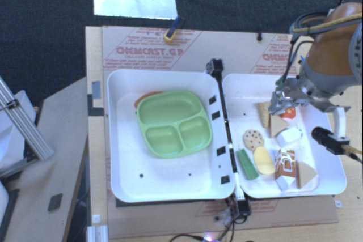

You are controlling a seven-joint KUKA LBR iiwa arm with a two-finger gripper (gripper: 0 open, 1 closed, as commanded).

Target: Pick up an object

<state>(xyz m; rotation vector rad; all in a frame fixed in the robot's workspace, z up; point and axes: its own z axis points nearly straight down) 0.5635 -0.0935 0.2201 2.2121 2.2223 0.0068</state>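
The right bin (245, 85) holds several small toy foods: a cookie with dark chips (253, 138), a yellow oval piece (263, 160), a green stick (247, 164), a white block (289, 136), an orange-and-white carton (286, 162), a tan wedge (306, 174) and a tan cracker-like piece (264, 114). My gripper (282, 103) hangs low over the upper middle of this bin, right above the cracker piece and a tan wedge with a red patch (282, 119). The wrist body hides the fingers.
The left bin (119, 139) carries a light green divided tray (172, 123) with an orange-red thing (146, 98) peeking from under its far edge. A black ridge (222, 122) divides the two bins. A black cylinder (328, 140) on the arm juts over the right bin's right side.
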